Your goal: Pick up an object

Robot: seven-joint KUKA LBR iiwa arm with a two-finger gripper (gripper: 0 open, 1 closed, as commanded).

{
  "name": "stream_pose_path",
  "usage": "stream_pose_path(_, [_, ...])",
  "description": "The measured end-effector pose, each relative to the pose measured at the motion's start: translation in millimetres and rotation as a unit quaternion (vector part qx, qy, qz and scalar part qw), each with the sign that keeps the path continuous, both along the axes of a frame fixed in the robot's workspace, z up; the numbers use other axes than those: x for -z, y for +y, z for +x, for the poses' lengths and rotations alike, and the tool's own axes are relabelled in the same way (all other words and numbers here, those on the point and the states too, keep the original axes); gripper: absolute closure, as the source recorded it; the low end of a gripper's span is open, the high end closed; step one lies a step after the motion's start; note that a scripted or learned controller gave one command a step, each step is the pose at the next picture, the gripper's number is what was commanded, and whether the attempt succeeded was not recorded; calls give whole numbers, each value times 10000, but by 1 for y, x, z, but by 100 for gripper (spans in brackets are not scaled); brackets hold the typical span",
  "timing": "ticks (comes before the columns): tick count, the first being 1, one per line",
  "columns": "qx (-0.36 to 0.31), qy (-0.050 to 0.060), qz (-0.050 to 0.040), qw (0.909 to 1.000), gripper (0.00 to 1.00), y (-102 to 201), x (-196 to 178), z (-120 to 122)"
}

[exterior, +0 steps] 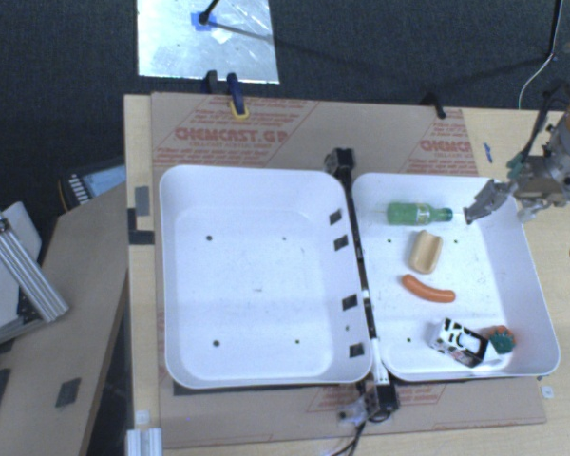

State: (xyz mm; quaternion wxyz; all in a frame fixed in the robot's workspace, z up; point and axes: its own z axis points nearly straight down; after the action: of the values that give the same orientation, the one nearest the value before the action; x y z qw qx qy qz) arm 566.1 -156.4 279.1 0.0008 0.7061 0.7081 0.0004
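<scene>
The right bin (527,264) holds several small objects. A green bottle (418,215) lies on its side near the bin's far edge. Below it sit a tan bun-like piece (425,251) and an orange-red sausage (428,289). In the near right corner a black-and-white object (461,341) lies against a small teal and orange item (499,340). My gripper (505,205) hangs over the bin's far right corner, to the right of the bottle. Its fingers (480,204) are spread open with nothing between them.
The left bin (185,255) sits beside the right one, with black clips along the shared rim (353,255). Both rest on a cardboard sheet (266,131). A shiny foil square (207,25) lies beyond the bench, and a metal frame (14,264) stands at the far left.
</scene>
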Motion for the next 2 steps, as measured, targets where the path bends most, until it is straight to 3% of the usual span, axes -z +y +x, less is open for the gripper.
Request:
stream_pose_path(1, [7, -17, -5, 10000, 0, -9, -39, -8])
stream_pose_path(2, [16, 1, -2, 10000, 0, -23, -36, -43])
